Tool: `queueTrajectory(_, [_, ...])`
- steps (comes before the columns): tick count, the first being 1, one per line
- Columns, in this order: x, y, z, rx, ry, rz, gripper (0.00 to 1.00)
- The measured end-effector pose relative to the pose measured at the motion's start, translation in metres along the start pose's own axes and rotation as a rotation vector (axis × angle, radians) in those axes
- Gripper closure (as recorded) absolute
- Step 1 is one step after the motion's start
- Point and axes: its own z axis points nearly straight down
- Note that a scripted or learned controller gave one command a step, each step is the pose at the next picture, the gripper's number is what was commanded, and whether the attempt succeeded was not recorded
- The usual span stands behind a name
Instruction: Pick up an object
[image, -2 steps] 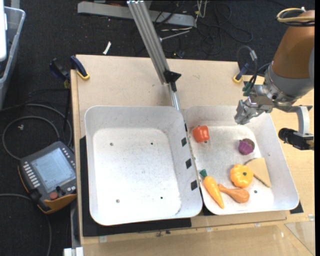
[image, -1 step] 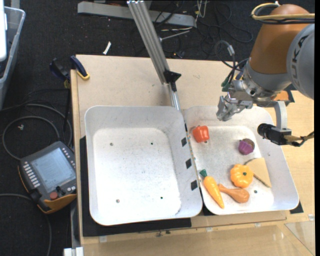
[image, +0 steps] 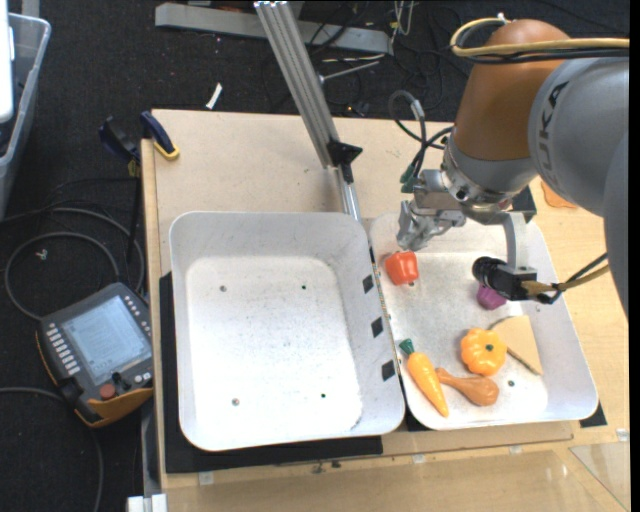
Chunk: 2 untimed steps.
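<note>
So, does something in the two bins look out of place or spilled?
Nothing stands out. The toy foods, such as the small red-orange pepper, orange carrot and orange pumpkin, lie loose inside the right white bin.

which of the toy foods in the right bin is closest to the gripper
The red-orange pepper, lying just below the gripper near the right bin's left wall. The carrot, pumpkin and others lie farther down.
</note>
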Motion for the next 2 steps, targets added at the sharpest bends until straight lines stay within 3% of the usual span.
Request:
queueTrajectory(1, [0.046, 0.01, 0.004, -0.003, -0.001, 0.0, 1.0])
queueTrajectory(2, [0.101, 0.003, 0.005, -0.001, 0.0, -0.001, 1.0])
